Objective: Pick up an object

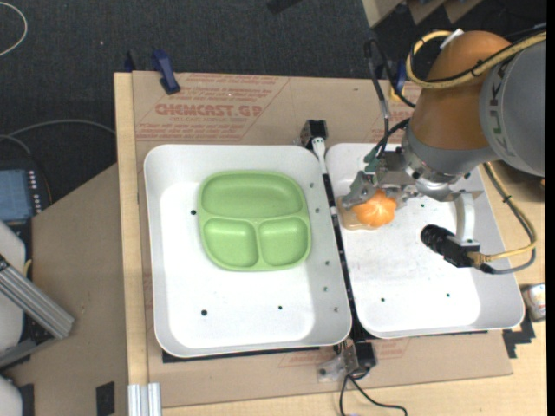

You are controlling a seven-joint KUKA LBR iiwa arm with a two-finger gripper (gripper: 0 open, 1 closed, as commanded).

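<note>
Camera view, right bin [434, 310]: an orange fruit [375, 211] sits at ten o'clock by the dividing wall, the gripper [373, 196] right over it, seemingly placed for a grasp; whether it grips, I cannot tell. The green tray [254, 219] lies left. Bench [217, 107] board reads "CHEMCAST".
</note>
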